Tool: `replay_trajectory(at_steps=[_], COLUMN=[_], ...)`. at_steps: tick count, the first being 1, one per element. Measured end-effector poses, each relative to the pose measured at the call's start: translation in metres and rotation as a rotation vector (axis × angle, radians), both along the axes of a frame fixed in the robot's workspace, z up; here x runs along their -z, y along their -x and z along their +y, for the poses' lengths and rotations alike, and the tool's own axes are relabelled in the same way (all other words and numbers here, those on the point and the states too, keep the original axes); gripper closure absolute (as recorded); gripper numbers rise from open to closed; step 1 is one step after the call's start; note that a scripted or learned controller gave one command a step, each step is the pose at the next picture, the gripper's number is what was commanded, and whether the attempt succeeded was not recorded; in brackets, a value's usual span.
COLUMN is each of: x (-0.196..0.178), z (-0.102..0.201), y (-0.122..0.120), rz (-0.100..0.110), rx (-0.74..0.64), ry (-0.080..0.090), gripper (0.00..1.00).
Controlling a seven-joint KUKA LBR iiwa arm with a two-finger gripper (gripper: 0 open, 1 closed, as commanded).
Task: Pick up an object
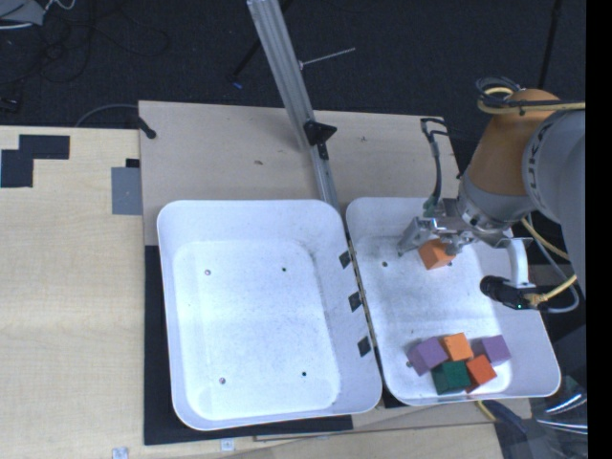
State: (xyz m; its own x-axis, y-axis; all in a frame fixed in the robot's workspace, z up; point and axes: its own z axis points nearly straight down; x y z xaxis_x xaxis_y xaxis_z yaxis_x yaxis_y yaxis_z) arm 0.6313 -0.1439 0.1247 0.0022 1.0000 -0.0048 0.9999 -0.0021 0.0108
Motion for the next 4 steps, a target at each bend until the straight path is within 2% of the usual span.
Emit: replay_trajectory(at_steps=[1,2,3,4], x=[-0.061,-0.223,-0.118,0.022], z=[0.024,0.041,0.01,-0.038], y=[0.06,0.044,0.037,-0.019], rz=[0.011,0.004,0.021,0.017], rx=[0.0,-0.004,-0.001,-0.002], ry=[-0.007,-0.004,-0.006,-0.005], gripper=[0.0,0.0,0.0,0.0])
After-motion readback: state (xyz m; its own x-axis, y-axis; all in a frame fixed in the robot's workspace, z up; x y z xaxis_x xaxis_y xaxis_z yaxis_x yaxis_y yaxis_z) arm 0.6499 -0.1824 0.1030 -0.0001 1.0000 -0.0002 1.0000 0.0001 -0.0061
